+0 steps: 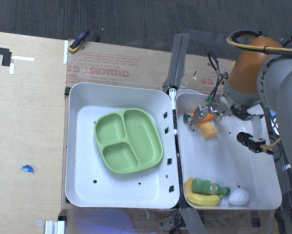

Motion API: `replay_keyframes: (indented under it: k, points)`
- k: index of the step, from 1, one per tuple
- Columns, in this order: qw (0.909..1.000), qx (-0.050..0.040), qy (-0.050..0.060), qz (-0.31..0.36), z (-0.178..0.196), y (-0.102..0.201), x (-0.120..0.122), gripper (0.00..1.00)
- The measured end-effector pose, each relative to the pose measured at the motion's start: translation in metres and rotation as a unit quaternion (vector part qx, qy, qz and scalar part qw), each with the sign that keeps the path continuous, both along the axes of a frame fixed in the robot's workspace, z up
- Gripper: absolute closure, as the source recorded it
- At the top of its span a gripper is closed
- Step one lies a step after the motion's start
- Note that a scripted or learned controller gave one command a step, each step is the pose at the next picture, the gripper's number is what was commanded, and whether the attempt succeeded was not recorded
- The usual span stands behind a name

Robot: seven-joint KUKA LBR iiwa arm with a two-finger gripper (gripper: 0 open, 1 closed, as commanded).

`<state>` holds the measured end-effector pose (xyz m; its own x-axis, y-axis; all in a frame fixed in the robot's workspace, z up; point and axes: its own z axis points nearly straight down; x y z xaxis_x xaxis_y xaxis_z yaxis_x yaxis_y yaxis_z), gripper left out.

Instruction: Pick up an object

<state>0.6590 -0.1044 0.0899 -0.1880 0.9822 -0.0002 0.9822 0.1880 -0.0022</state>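
Your arm [274, 64] has the end effector [204, 114] low in the right bin [261, 202], far-left corner, orange block [208, 129] touching just below it toward you; grip state: cannot tell, block not visibly between them.

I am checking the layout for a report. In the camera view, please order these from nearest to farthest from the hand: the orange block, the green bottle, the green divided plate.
1. Orange block: right bin, far end, directly at the hand.
2. Green divided plate: left bin, to the hand's left in the view.
3. Green bottle: right bin, near edge, lying against the banana.
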Motion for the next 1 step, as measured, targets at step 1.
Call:
replay_keyframes:
  k: [1]
  points:
    - [1.0000,0.0003,0.006,-0.002,0.0029,-0.0013,-0.0033,1.00]
